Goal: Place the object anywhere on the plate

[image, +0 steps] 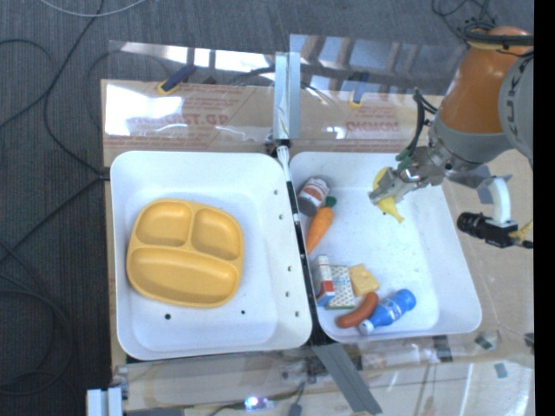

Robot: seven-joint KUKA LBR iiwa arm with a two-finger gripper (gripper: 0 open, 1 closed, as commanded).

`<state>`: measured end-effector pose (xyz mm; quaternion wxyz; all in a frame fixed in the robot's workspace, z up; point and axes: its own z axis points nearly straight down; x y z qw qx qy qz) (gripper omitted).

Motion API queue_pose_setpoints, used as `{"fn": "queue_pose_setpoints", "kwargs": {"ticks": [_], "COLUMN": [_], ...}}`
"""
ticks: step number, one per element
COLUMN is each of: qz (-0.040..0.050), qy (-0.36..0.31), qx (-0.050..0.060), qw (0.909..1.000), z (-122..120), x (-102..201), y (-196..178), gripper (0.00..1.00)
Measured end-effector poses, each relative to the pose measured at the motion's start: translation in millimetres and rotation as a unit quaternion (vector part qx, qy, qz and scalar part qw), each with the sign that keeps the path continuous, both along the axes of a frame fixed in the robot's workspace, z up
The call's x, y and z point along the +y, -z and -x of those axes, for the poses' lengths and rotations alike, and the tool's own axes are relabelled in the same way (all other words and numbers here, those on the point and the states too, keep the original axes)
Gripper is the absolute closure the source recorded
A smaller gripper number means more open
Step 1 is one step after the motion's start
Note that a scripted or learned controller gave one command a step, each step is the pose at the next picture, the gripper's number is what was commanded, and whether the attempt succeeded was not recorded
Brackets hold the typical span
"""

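Pincer (392, 189) is seen over the upper part of the right bin (451, 258), clamped on what looks like a yellow banana (388, 199), though the grip is partly hidden so that's hedged a bit. Yellow plate (184, 252) is sat in the left bin (260, 232), well apart from it. Lower in the right bin a carrot (318, 228), a sausage (357, 311) and a blue bottle (390, 308) are found.
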<state>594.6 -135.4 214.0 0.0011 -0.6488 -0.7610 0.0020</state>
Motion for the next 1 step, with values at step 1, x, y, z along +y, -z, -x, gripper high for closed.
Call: {"fn": "queue_pose_setpoints", "kwargs": {"ticks": [1], "qz": [-0.0008], "qy": [0.006], "qx": [0.001], "qw": [1.0], "z": [55.5], "x": [78.8], "y": [-14.5], "gripper": [1.0]}}
